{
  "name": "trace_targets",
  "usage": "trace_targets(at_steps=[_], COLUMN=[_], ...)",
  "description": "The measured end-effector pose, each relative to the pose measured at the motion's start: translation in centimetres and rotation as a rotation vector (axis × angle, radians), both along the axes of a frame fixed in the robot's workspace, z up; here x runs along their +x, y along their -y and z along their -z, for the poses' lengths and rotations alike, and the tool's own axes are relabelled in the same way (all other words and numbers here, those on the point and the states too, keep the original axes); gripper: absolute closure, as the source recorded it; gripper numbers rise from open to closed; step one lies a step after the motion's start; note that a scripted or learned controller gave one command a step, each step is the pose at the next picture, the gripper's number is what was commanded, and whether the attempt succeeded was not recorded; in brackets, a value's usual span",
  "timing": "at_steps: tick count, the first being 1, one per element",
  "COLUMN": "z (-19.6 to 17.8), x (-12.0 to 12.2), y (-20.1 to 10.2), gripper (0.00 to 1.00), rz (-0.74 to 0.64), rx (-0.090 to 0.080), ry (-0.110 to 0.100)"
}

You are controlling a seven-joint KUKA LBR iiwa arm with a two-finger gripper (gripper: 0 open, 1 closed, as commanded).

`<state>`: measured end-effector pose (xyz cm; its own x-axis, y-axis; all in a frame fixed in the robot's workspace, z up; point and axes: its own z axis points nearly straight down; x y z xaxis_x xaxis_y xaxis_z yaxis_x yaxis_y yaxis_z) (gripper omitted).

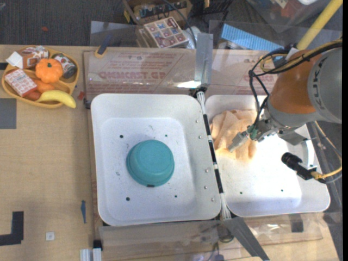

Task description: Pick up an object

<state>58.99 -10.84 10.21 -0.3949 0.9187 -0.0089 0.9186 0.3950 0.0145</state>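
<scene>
A teal bowl [150,162] lies upside down in the middle of the left bin [109,118]. A pale orange, crumpled soft thing [227,125] sits in the far left corner of the right bin [272,194]. My gripper [240,141] hangs low over the near right part of that orange thing, reaching in from the right under the grey and orange arm [296,88]. Whether it touches or holds the orange thing I cannot make out.
A yellow dish [16,94] with a toy pumpkin, a banana and small boxes stands on the bench at the far left. Clear plastic sheeting and cardboard boxes lie behind the bins. The bins' shared wall [209,145] runs just left of the gripper.
</scene>
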Motion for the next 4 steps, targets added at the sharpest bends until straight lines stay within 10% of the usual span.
trace_targets(at_steps=[1,2,3,4], z=[1.2,0.0,0.0,-1.0], x=[-2.3,-2.2,-2.2,-2.1], y=[-0.6,-0.5,-0.5,-0.3], gripper=[0.0,1.0,0.0,1.0], rz=[0.149,0.152,0.152,0.156], rx=[0.004,0.004,0.004,0.004], ry=[-0.004,0.002,0.002,0.005])
